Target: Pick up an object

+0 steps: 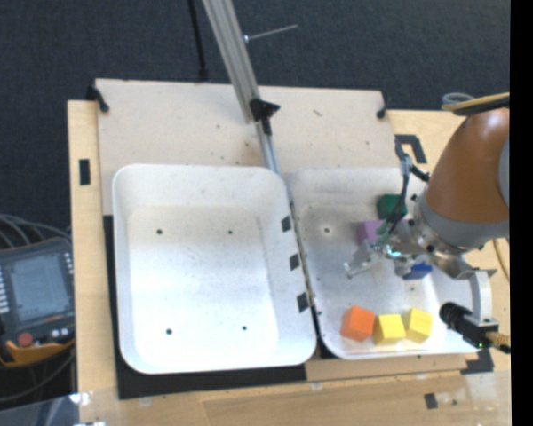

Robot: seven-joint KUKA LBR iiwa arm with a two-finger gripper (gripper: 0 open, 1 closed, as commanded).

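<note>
My gripper [366,257] hangs over the middle of the right bin [330,204], reaching in from the right under the orange-banded arm. Just above its fingers lies a small purple block [368,231], and a green object [390,205] sits beyond that, partly hidden by the arm. A blue piece [417,272] peeks out under the wrist. Along the bin's near edge sit an orange block [358,323] and two yellow blocks [390,328], [419,324] in a row. I see nothing between the fingers.
The left bin [204,264] lies beside the right one, split from it by a ridge with black clips [295,262]. A slanted metal pole [235,51] rises behind the bins. A teach pendant [27,295] sits off the bench at left.
</note>
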